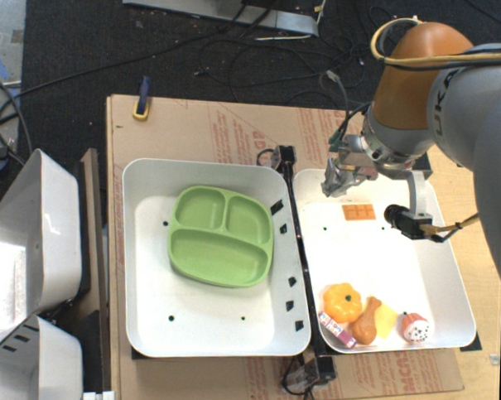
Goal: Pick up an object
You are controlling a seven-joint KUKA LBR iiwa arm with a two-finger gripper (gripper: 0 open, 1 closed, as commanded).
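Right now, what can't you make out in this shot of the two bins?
- End effector, camera view: too small and blurred to read its state.
- Arm: cut off by the right edge.
- Toys at the right bin's near edge: the pumpkin and drumstick overlap what lies beside them.
- Orange waffle: too small for detail.

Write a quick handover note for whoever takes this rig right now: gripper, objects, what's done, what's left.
Gripper: hangs over the far left corner of the right bin, nothing visibly held.
Objects: orange waffle piece just beside the gripper; orange pumpkin, drumstick, a yellow piece behind it, a small pink and white item and a strawberry-like toy crowd the near edge.
Left bin: green divided plate.
Done: nothing picked.
Left: grasp and lift one object.
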